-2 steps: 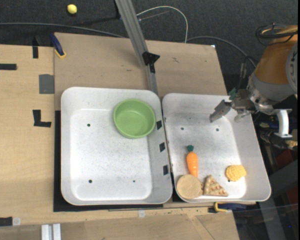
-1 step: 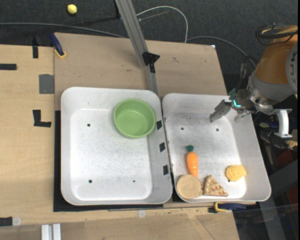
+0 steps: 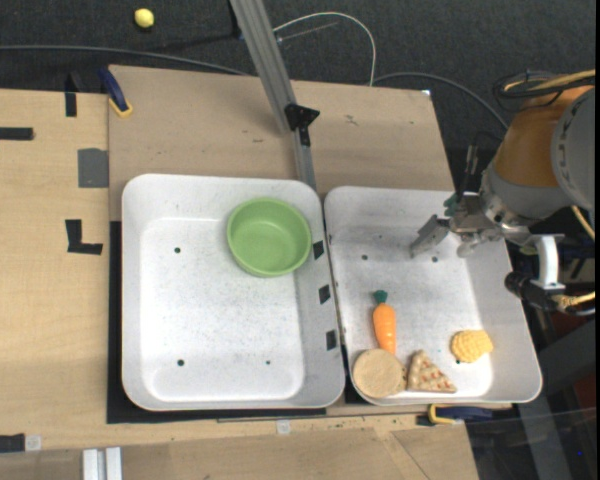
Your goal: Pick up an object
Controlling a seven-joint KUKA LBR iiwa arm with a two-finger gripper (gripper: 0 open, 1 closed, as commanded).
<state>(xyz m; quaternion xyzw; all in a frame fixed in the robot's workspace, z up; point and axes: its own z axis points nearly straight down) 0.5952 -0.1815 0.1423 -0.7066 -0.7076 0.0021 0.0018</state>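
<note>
My gripper hovers over the upper right part of the right bin, open, with nothing between its fingers. Below it in that bin lie an orange toy carrot with a green top, a round tan cookie, a triangular pizza-like slice and a yellow ridged piece. The carrot lies well below and left of the gripper. A green bowl sits upright in the left bin, near its upper right corner.
A grey metal pole slants down to the gap between the bins. Cables run across the bench behind the bins. A small yellow ball lies on the dark floor at the far left.
</note>
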